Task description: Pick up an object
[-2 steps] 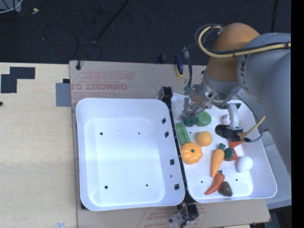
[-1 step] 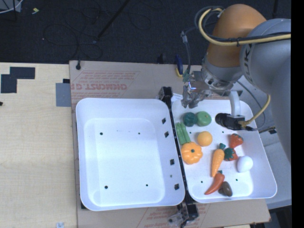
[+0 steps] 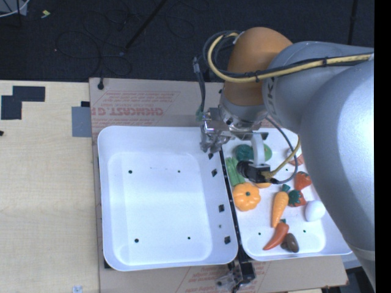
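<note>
The hand [image 3: 214, 139] hangs over the toy-vegetable bin [image 3: 332, 248] near a toy pumpkin [image 3: 246, 197]; open or closed I cannot tell, seemingly nothing lifted.

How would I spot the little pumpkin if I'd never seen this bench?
Find the white bin on the view's right, the one holding toy vegetables. Near its left wall sits the pumpkin: round, ribbed and orange, while the carrot beside it is long and pointed.

I see two bins side by side on the table [image 3: 43, 194]: left bin [image 3: 159, 200] mid-frame, right bin [image 3: 252, 231] lower right. In the right bin, pumpkin [image 3: 246, 197] left of carrot [image 3: 279, 206], egg [image 3: 314, 210] right of it.
</note>
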Controlling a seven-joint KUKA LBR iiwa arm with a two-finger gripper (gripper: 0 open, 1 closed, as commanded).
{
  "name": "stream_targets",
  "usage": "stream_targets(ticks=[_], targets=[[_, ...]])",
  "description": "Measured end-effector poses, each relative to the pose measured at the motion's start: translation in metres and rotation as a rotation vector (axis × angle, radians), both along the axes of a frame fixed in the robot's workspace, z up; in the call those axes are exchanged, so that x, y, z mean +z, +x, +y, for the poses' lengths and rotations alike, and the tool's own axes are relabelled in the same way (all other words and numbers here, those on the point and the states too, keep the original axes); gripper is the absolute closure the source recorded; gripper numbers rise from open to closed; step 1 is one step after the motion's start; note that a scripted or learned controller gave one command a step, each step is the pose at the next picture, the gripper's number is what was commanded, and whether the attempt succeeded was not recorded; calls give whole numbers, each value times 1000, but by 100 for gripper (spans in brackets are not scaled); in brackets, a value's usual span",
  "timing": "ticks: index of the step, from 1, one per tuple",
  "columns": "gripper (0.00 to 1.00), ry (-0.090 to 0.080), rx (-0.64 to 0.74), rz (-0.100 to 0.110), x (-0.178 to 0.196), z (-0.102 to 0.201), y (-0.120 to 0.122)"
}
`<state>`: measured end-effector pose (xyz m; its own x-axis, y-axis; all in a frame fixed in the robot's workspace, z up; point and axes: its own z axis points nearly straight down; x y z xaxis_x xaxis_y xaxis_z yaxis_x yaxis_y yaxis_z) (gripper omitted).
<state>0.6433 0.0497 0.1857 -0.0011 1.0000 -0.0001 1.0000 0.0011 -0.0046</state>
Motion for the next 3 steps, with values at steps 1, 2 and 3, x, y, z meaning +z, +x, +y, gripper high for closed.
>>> stream_targets(ticks=[1,2,3], targets=[[100,2,3,-14,193,41,1],[100,-1,4,11,24,105,-7],[100,-2,0,0,1,118,1]])
